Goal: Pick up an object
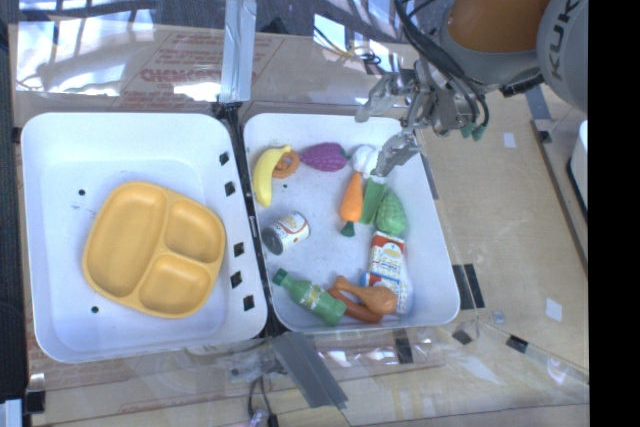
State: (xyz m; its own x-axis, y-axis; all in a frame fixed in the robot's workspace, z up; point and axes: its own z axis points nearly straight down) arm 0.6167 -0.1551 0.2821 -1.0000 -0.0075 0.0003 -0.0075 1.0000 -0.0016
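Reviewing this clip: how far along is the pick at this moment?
Done: the gripper has been brought low over the top right corner of the right bin, close to the carrot and the green vegetable. In hand: nothing visible between its fingers. Left: gripping and lifting; the banana, can, green bottle and the rest all lie on the bin floor.

Glossy white plastic bins, a smooth matt yellow plastic tray centre-left, a shiny metal can, brown cardboard taped across the upper left.
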